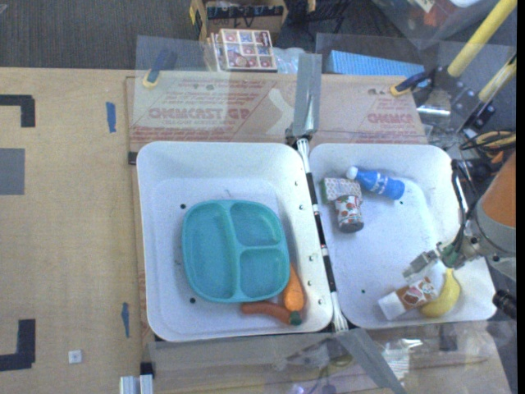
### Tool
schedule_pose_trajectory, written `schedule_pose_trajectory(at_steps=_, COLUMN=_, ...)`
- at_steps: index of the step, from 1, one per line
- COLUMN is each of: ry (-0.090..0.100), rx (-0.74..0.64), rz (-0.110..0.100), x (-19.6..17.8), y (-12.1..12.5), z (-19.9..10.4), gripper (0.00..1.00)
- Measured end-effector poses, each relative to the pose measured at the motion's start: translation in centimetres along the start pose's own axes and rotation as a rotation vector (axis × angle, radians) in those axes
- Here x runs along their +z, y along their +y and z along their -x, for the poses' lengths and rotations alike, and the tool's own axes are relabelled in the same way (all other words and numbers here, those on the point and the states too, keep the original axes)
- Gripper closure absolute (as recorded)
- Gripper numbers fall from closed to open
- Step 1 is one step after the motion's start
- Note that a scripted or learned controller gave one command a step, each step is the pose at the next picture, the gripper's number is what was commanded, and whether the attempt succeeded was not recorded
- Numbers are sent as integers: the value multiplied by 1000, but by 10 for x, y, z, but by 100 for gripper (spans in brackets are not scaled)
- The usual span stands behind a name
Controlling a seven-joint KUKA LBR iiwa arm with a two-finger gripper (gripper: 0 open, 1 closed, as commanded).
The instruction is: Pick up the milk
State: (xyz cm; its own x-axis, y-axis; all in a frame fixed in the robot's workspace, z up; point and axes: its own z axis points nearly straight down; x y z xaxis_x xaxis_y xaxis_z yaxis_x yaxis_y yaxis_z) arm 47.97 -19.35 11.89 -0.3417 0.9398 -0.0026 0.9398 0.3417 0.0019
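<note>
Milk not yet lifted. The small white carton of milk with a red-printed side (406, 295) is lying on its side on the floor of the right white bin (385, 158), near the front right corner, touching a yellow banana (443, 295).

The grey two-finger gripper (433, 258) is hanging just above the carton; whether it is gripping anything, I cannot tell. Grasp and lift are both remaining, by my reading.

Right bin is also holding a blue plastic bottle with a white cap (379, 184) and a small printed can (349, 213).

Left white bin (164, 171) is carrying a teal divided plate (234, 250), an orange carrot (294, 291) and a reddish sausage-shaped piece (264, 309).
</note>
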Motion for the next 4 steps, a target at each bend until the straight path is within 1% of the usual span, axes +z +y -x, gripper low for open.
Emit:
schedule_pose_trajectory(at_steps=1, ry=-2, rx=-200, rz=2, x=31, y=17, z=-45, gripper=0)
schedule_pose_trajectory(at_steps=2, ry=-4, rx=-257, rz=5, x=31, y=19, z=-46, gripper=0)
schedule_pose_trajectory(at_steps=3, ry=-3, rx=-520, rz=3, x=10, y=3, z=-7, gripper=0)
schedule_pose_trajectory(at_steps=4, ry=-1, rx=-618, rz=3, x=31, y=5, z=-9, gripper=0)
